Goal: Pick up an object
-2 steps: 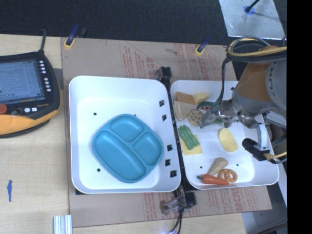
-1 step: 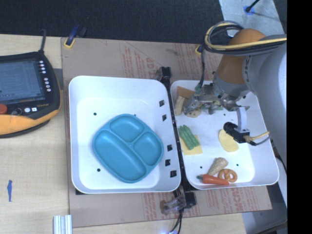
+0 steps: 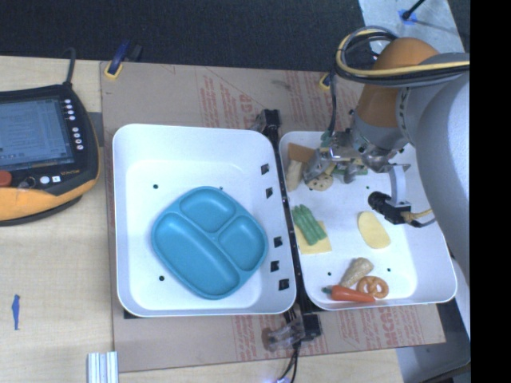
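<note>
Blue tray [image 3: 209,241], left bin [image 3: 132,214]; toy food, right bin [image 3: 423,270]

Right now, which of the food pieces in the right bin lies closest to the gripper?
The round dotted cookie, directly under the gripper near the bin's far left corner. The yellow slice, green vegetable and pretzel lie further toward the near side.

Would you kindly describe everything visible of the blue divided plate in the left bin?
The blue divided plate is a rounded, smooth, plastic-looking tray in light blue with three moulded compartments: one long and two smaller. It lies flat and turned at an angle on the floor of the left bin, nothing in it, touching only the bin.
</note>
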You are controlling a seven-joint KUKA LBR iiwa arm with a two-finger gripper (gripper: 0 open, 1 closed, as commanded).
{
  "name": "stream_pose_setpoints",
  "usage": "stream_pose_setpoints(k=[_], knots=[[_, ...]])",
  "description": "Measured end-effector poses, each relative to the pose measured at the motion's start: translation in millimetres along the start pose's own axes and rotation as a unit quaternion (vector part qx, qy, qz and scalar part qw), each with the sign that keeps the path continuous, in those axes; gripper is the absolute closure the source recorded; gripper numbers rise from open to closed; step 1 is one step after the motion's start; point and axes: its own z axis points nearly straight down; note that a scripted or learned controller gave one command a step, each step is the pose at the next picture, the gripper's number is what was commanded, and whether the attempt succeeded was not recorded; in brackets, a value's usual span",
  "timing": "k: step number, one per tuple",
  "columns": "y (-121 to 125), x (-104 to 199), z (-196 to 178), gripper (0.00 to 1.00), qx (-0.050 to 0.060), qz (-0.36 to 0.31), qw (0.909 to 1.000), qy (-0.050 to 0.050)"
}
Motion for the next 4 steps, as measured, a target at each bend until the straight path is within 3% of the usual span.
stream_pose_setpoints(k=[4], knots=[[-0.1,0.2,0.0,0.00,-0.002,0.002,1.0000,0.000]])
